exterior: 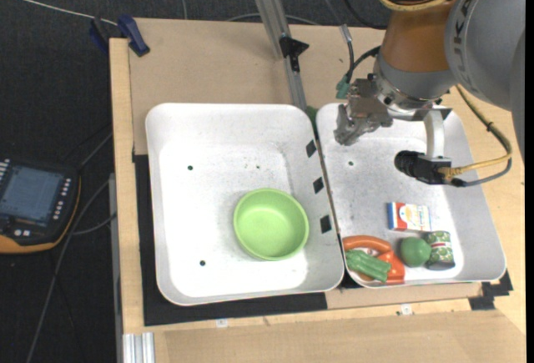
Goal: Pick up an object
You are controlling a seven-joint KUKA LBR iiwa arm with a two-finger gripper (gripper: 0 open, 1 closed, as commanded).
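Observation:
My gripper (348,133) hangs over the far left part of the right bin (367,186), with nothing visible between its fingers. At that bin's near edge lie an orange and green toy (371,259), a green ball (413,251), a small patterned can (440,248) and a small white box with red and blue print (408,216). All of them are well apart from the gripper, toward the front. A green bowl (270,224) sits in the left bin (217,144) at its near right.
A black cylindrical part (422,166) with a yellow cable hangs from the arm above the right bin's middle. A metal pole (275,19) rises behind the bins. A handheld pendant (33,203) lies on the floor at the left.

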